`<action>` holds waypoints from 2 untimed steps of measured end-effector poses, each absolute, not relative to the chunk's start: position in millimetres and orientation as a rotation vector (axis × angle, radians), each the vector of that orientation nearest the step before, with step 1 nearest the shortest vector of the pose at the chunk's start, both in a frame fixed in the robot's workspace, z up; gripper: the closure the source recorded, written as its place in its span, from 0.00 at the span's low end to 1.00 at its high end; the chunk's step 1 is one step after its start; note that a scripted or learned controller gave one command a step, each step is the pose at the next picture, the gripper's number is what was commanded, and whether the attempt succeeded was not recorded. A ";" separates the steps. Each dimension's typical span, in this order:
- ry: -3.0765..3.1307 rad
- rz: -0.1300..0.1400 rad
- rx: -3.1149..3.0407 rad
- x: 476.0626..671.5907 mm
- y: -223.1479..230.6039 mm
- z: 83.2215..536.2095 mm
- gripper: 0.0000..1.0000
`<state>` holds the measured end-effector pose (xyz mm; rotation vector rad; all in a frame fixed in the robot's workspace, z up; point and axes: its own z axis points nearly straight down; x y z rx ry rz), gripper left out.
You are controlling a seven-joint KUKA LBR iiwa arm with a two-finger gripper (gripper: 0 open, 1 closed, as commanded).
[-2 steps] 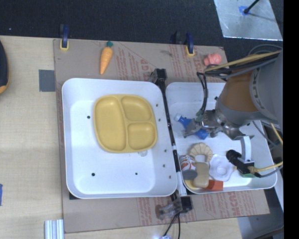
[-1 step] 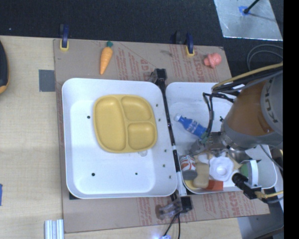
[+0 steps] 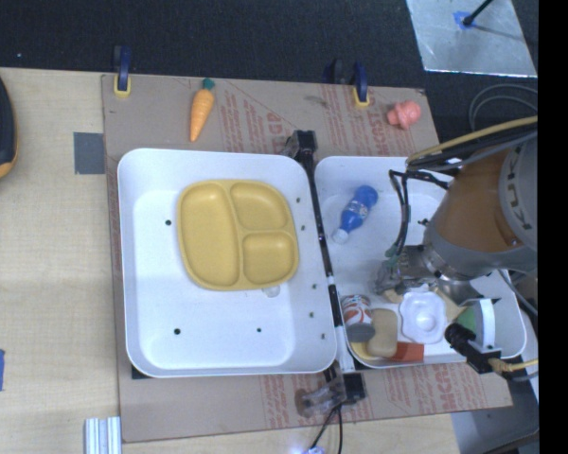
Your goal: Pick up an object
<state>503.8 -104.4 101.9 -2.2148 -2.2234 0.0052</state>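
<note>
Reaching in over the right bin (image 3: 379, 173), the grey arm (image 3: 483, 206) with its orange band hangs low above that bin's near half. The gripper (image 3: 398, 274) sits at the end of the wrist, down among the clutter, and whether anything is caught there cannot be told from here, since the wrist hides most of it.

Taking the right bin as the landmark: a small blue bottle (image 3: 356, 208) with a white cap lies on its side in the bin's far half, well apart from the gripper. At the bin's near end a heap of things is crowded together: a small can (image 3: 356, 310) with red on it against the wall by the left bin, a tan rounded piece (image 3: 384, 331) just beside it, a white round object (image 3: 420, 316) next to that, and something green (image 3: 466, 316) towards the outer wall.

Beside the right bin, touching it along one wall, is the left bin (image 3: 151, 282), holding a yellow divided plate (image 3: 237, 233) with three compartments.

Beyond the right bin, on the brown board, a pink toy (image 3: 404, 113) lies near the far corner, and a toy carrot (image 3: 201, 110) lies further along, past the left bin.
</note>
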 end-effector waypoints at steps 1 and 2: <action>-2.236 -0.011 -2.215 549.3 -61.8 197.7 1.00; -2.232 -0.004 -2.213 574.6 -23.2 232.1 1.00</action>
